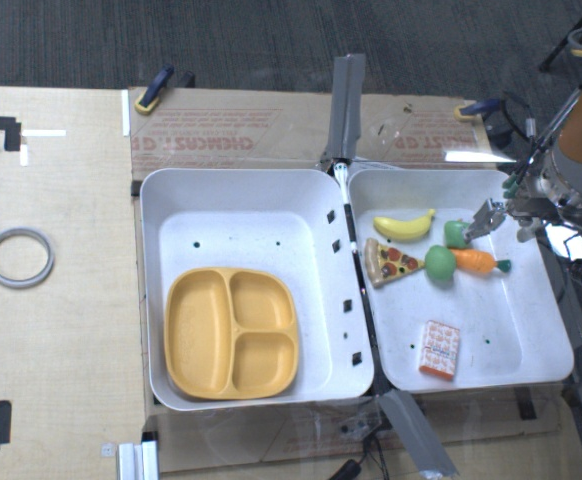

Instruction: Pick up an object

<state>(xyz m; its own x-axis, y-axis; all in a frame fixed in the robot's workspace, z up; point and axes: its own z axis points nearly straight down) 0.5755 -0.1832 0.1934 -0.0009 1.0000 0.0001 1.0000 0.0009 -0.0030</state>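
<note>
— Right, where do we log the gripper (506, 220)?
— Just right of the banana (404, 226), above the carrot (474, 261); its fingers look spread, nothing between them.
— And the rest?
— We note pizza slice (389, 264) just below the banana, green ball (439, 264) (touching the carrot), packet (439, 349) well below.

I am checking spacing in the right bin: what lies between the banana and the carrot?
In the camera view, a small green piece lies between the banana and the carrot.
</note>
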